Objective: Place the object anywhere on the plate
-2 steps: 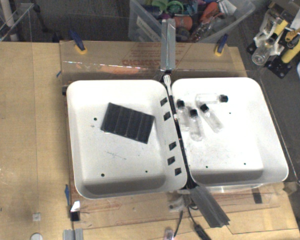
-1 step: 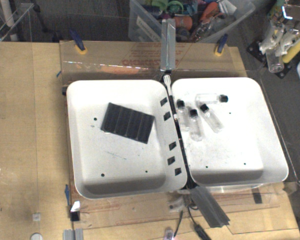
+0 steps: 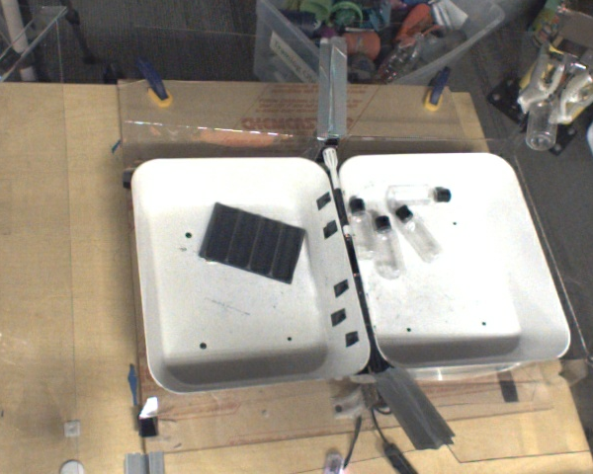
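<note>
Seen from above on a wooden desk: two white bins side by side, touching along a middle seam marked by a row of small black tabs.

In the left bin, lying flat, a dark ribbed rectangular plate, set slightly askew, nearer the bin's far edge than its near edge, with bare white floor on every side.

In the right bin, huddled by the far left corner, a cluster of clear vials with black caps. Lying on their sides, close together and some seemingly touching, though hard to separate against the white. One cap pointing toward the bin's right edge, the others toward its far edge. Well apart from the plate, with the seam between.

State of the end effector: cannot tell, whether open, closed or holding anything.

At the desk's far edge, two blue clamps and a clear crate heaped with bright plastic odds and ends. Beyond the far right corner, more clutter, too blurred to name.
</note>
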